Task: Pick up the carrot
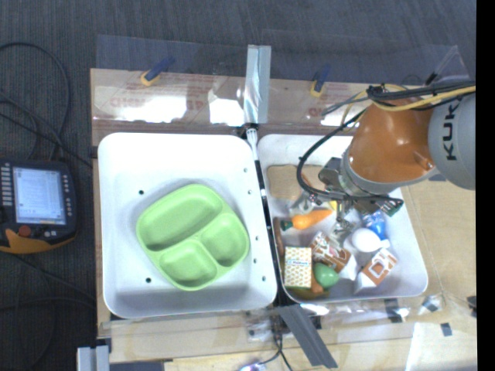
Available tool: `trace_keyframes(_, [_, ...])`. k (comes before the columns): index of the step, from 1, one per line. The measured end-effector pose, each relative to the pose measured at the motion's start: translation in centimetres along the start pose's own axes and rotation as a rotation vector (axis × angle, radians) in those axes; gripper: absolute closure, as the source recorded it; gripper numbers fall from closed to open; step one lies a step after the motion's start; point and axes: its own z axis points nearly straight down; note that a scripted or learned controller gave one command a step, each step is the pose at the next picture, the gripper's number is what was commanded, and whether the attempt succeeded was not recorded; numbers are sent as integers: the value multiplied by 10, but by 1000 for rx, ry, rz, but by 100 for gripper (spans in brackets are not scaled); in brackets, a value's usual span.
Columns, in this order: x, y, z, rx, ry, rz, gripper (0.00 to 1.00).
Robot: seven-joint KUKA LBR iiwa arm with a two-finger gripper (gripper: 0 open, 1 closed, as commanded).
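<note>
Presently, two shallow white bins sit side by side on the bench. The left bin point(116, 207) carries a green divided plate point(193, 236) near its middle, with bare white floor all round it out to the walls, widest along the far edge and the left edge. The right bin point(418, 280) is crowded: its holdings fill the near half, and open floor remains only as a strip along the far edge, close to the wall shared with the left bin. The carrot point(308, 220), orange with a green end, lies toward the left edge of the right bin, about midway between far and near walls, its length running roughly across the bin. Just near-side of it stands a small yellow-patterned carton point(298, 267), with a green rounded item point(326, 276) touching that carton's right side. To the right lie a red-and-white patterned box point(330, 250), a white rounded item point(363, 240), a blue-capped item point(377, 224) and a second carton with orange print point(380, 267) toward the near right corner. The arm point(390, 145) enters over the right edge of this bin, orange band uppermost, black cables looping at its left. The gripper point(338, 216) hangs just right of the carrot, among the clutter; whether the jaws are open, closed or holding anything cannot be told from above. A teach pendant point(35, 199) rests off the bench, beyond the left bin.
</note>
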Motion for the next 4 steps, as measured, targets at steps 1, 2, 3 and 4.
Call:
trace_keyframes(1, [6,10,-2,18,-11,91,0])
trace_keyframes(2, [-8,-3,21,-17,20,-20,0])
trace_keyframes(3, [-12,-3,10,-15,14,-20,100])
trace_keyframes(4, [-57,15,-141,-28,21,-86,100])
